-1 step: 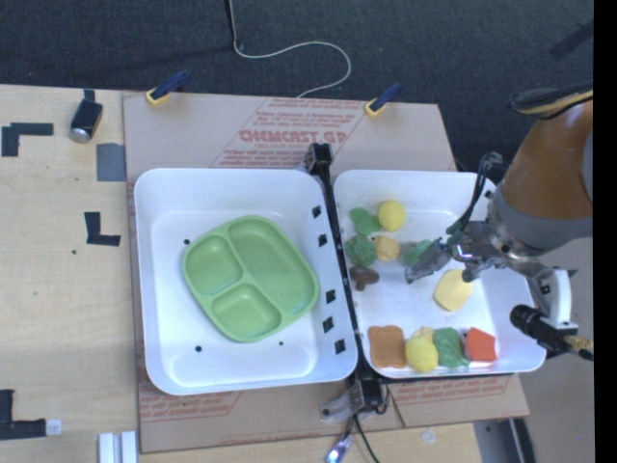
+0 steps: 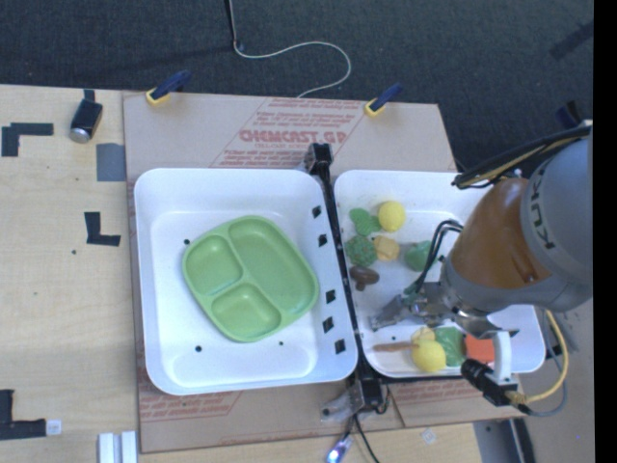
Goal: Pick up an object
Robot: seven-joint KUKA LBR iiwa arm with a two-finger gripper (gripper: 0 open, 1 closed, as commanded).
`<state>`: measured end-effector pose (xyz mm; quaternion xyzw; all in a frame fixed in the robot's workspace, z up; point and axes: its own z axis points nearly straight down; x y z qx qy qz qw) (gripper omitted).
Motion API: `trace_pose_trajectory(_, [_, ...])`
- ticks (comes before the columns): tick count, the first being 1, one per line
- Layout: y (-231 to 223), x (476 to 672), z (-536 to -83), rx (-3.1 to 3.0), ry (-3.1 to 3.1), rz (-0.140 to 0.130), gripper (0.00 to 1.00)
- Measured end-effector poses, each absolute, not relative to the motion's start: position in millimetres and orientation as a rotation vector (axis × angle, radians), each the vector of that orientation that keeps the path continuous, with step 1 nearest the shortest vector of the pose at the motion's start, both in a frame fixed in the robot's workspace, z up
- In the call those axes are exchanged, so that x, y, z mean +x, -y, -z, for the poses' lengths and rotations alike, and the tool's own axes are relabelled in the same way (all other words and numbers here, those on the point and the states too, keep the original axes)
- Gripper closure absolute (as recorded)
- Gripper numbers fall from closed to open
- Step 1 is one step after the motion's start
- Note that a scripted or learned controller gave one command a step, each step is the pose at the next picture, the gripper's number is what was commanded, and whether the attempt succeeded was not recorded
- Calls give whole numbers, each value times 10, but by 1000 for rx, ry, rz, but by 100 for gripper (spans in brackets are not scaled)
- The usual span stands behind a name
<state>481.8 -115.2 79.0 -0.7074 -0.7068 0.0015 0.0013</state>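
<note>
Hovering low in the right shallow white bin, grey arm's jaws, state unclear, near round yellow toy fruit, green divided plastic plate lay left.

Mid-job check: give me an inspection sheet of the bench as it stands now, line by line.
Surface: cardboard sheet on a wooden bench, bearing two white bins.
Job's things: right bin holds small yellow, green and brown toy items, among them a yellow ball and a yellow piece.
Clutter: green divided tray in the left bin.
Gripper: gripper low inside the right bin; finger state unclear.
Cables: white cord on the dark floor; yellow cable by the arm.
Surroundings: two clamps, black tape marks.
</note>
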Motion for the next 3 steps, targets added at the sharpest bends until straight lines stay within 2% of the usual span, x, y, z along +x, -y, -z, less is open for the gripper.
trace_pose_trajectory(1, [1155,4833,-949,-2221,2220,-2,100])
trace_pose_trajectory(2, [461,5001,-1894,-2213,2235,11,100])
trace_pose_trajectory(3, [-434,4846,-3276,-2210,2241,20,100])
